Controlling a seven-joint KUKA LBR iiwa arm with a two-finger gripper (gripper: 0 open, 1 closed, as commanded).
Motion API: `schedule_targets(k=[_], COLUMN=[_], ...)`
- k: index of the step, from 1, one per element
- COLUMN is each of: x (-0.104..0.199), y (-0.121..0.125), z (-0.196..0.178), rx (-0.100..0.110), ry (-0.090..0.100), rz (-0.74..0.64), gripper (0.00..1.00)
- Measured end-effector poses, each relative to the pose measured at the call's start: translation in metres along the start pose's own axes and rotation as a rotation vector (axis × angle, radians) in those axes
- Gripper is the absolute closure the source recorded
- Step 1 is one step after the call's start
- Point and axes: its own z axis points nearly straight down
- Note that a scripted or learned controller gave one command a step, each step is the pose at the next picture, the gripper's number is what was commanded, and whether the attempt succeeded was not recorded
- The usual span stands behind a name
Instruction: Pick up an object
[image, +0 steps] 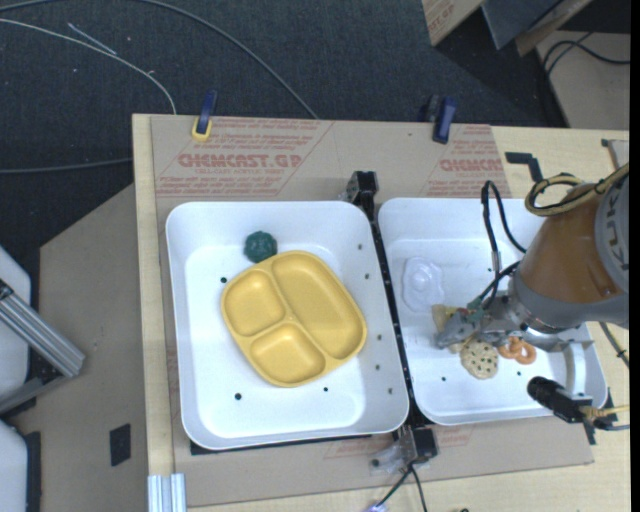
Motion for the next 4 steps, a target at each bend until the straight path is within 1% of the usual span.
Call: schedule_targets(k=[1, 2, 3, 4], x=[0.0, 0.003, -0.001, -0.001], y=[0.001, 0.001, 0.008, 0.009], z=[-0.012, -0.054, -0.1, -0.151], rx=[-0.005, -0.008, -0.01, -0.011], ry=[-0.001, -0.003, -0.004, -0.004], rz=[-0.001, -0.002, -0.002, -0.002], gripper=[1.0, 1.0, 1.0, 1.0])
